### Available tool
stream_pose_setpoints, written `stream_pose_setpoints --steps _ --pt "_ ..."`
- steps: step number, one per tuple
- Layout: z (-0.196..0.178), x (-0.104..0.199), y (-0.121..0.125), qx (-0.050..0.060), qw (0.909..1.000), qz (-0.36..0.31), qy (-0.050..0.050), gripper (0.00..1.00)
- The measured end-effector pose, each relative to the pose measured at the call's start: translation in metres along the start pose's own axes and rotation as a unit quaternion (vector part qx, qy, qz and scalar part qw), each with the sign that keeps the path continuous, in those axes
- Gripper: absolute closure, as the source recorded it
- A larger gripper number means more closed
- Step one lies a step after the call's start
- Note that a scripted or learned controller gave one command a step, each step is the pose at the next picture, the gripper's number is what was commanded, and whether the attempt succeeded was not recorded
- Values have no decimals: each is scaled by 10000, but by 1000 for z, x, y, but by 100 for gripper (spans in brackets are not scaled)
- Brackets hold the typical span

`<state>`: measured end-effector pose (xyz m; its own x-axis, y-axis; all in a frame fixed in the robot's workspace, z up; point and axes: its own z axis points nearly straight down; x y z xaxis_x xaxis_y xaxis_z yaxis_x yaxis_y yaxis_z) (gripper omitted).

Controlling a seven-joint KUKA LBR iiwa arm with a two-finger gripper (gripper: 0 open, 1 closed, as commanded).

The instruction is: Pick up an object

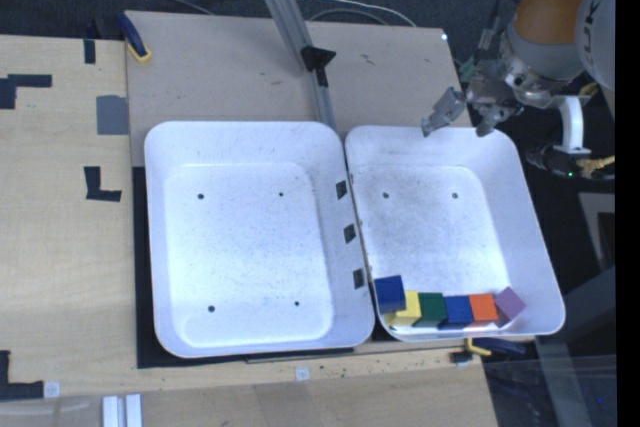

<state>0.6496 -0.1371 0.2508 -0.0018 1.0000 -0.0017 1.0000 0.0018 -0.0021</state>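
Several small blocks lie in a row along the front wall of the right bin (pixel 530 215): a blue block (pixel 389 292), a yellow one (pixel 406 313), a green one (pixel 431 307), a second blue one (pixel 458 310), an orange one (pixel 483 307) and a purple one (pixel 509 301). My gripper (pixel 462 121) hangs over the bin's far rim, well away from the blocks. It is open, its fingers spread with nothing between them.
The left bin (pixel 160 215) sits beside the right one, with black clips on the shared wall. A slanted metal rail (pixel 285 5) crosses the bench behind the bins. Cables lie at the right past the bench edge.
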Motion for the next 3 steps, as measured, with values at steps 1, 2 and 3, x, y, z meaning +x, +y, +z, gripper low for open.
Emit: stream_pose_setpoints --steps 1,2,3 --pt "-105 32 -54 -46 10000 -9 8 0" --pt "-106 -51 -102 -3 10000 46 -9 0" --pt "-240 7 -74 -53 10000 -16 0 0"
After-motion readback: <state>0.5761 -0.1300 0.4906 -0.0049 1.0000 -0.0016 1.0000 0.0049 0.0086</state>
